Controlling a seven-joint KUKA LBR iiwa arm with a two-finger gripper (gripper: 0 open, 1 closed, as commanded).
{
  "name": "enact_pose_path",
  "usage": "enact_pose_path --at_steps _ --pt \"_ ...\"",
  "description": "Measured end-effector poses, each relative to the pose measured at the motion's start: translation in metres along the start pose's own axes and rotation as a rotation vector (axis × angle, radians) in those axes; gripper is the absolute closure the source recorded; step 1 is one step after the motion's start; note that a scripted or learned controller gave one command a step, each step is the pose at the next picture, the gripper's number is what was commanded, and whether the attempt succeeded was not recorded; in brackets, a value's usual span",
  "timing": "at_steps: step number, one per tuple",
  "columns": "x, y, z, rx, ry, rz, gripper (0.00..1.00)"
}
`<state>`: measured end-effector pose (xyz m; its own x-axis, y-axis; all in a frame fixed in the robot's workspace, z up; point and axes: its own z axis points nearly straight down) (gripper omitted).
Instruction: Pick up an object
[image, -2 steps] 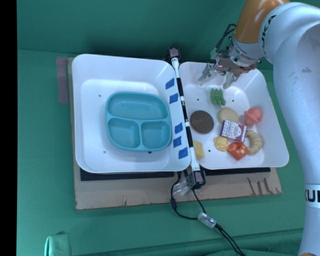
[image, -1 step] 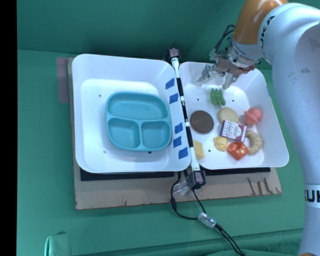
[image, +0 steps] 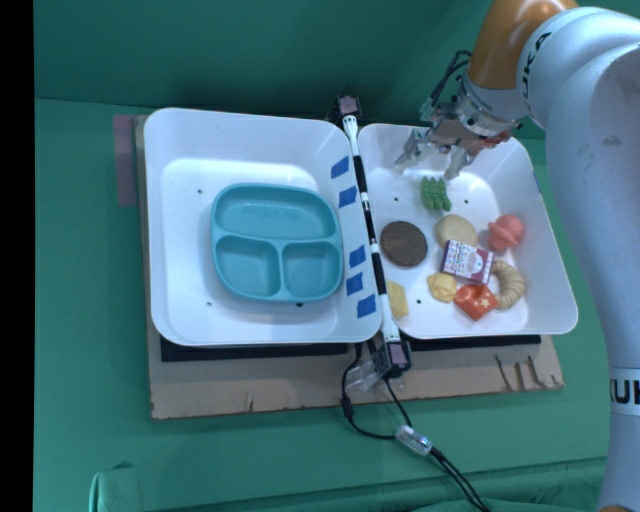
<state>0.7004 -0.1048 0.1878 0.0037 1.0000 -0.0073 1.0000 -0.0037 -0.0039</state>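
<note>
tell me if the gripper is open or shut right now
Open. The gripper hangs over the right bin, its two fingers spread apart with bare bin floor between them, just above the green pea pod.

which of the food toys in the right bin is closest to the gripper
The green pea pod. It lies just below the gripper near the top of the right bin, while the other toys sit farther down.

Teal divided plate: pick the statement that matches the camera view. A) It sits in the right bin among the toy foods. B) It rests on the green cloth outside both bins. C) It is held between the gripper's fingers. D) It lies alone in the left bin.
D: the teal divided plate lies flat in the left bin, while the toy foods sit in the right bin under the gripper.
</note>
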Motion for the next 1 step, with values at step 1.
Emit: enact_pose_path --at_steps 1 --pt "0.0032 -0.0004 0.0007 0.001 -0.004 0.004 0.00"
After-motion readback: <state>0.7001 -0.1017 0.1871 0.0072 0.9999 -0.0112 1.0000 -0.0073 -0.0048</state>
